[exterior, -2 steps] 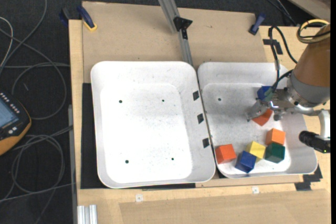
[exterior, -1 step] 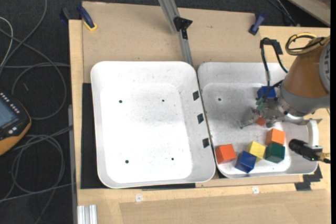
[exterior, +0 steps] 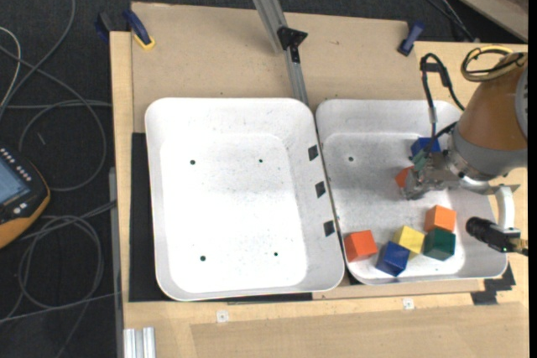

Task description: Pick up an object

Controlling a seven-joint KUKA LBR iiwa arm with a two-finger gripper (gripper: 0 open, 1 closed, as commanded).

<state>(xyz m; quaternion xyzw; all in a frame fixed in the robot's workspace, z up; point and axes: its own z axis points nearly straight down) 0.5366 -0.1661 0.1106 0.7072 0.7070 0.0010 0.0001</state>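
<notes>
My gripper [exterior: 414, 184] is low over the middle of the right bin [exterior: 369, 138], reaching in from the right. A small red-orange piece [exterior: 404, 177] shows at the gripper's left side; whether it is held is unclear. Along the bin's front lie an orange cube [exterior: 361, 245], a blue cube [exterior: 392, 258], a yellow cube [exterior: 411, 239], a second orange cube [exterior: 440, 219] and a green cube [exterior: 439, 244]. These cubes lie apart from the gripper, just in front of it.
The left bin [exterior: 168, 180] sits beside the right one, with a row of black clips [exterior: 319, 189] between them. A slanted metal rail [exterior: 268, 4] crosses the back of the bench. Cables run along the arm at the right.
</notes>
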